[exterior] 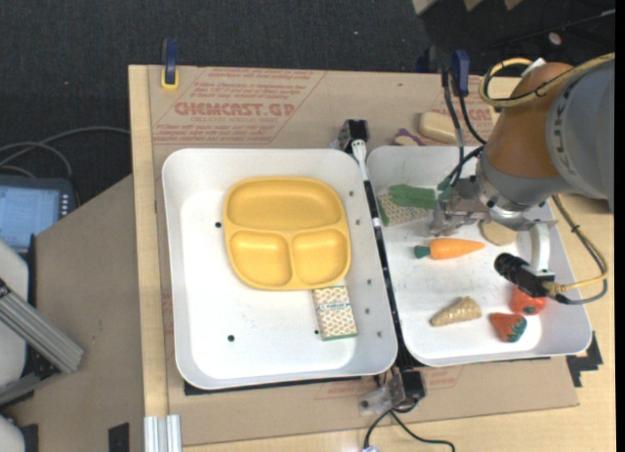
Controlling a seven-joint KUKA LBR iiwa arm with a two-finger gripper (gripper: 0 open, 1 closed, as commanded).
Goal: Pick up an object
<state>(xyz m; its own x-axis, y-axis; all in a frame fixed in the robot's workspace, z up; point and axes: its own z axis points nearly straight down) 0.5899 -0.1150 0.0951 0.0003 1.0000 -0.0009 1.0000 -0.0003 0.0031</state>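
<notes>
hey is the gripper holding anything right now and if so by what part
It cannot be told. The gripper sits low in the right bin, beside the green object and above the carrot; nothing visibly sits between its fingers.

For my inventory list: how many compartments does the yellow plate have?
3: one wide compartment at the far side, two smaller ones, left and right, nearer the camera.

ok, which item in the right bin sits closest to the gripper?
The orange carrot, just below the gripper. The cone-shaped piece and the red piece lie nearer the bin's front edge.
</notes>
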